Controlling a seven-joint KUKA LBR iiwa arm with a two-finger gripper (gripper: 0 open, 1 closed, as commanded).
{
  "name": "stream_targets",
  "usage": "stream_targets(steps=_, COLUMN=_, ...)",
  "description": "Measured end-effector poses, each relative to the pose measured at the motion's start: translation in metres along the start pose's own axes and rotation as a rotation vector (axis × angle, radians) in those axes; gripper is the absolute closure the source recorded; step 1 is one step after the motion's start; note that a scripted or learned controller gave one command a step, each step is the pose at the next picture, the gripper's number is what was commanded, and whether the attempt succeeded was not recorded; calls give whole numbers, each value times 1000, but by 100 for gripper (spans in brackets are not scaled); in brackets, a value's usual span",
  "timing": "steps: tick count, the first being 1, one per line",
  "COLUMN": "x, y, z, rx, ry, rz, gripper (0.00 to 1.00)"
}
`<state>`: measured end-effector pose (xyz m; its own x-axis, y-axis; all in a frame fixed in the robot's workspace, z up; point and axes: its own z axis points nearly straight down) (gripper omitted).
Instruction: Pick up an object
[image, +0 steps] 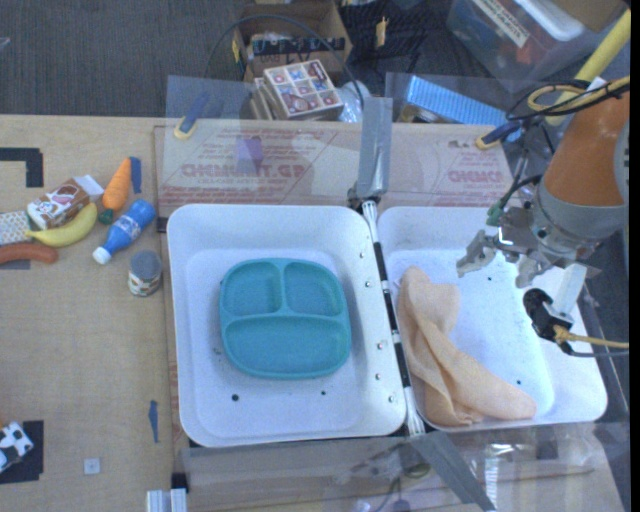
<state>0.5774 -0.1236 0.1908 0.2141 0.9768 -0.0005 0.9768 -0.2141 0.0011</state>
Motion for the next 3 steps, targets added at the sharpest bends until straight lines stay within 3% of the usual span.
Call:
stream_targets(steps=1, x=26, y=-16, z=100, rx=-12, ry=2, rz=-131, gripper=0)
stream_targets(steps=2, x=-14, y=41, z=49, rx=-2, ry=-1, rz=-175, gripper=0)
stream_targets(steps=3, x=23, y=24, z=100, rx=-7, ry=1, rz=-320, gripper=0)
